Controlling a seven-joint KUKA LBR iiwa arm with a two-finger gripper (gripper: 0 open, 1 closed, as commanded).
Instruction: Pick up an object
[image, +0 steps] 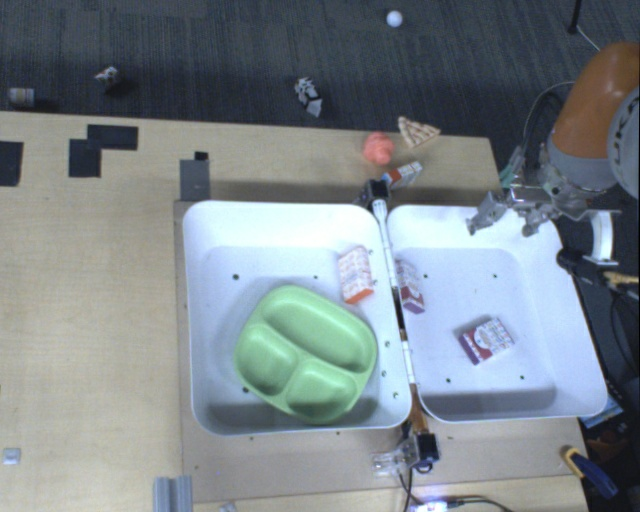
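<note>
Bench (90, 330) of pale wood carries two shallow white bins side by side. Left bin (205, 330) holds a green divided plate (305, 350), three compartments, sitting toward the bin's lower middle and tilted a bit off square. Above the plate's upper right, near the shared wall, lies a small orange-and-white packet (354, 274), apart from the plate.

Right bin (560, 330) has two items. A small white-and-red carton (408, 286) lies just beside the dividing wall on the bin's left side. A red-and-white box (486, 339) lies flat near the bin's centre, well apart from the carton, angled w/ one corner toward the lower right.

Arm w/ its orange band (592, 100) comes in at upper right. Gripper (510, 218) sits over the right bin's top-right rim, metal fingers (485, 217) spread apart w/ nothing between them. It's well apart from the red-and-white box and from the carton, touching neither.

Outside the bins, on the bench behind them: a pink ball (378, 148), a tan wedge-shaped piece (418, 131) just right of it, and a small red-and-white tube (403, 175) near the bins' top junction. Farther back on the dark floor: a white ball (394, 18) and a few small bits, too small to ID.
</note>
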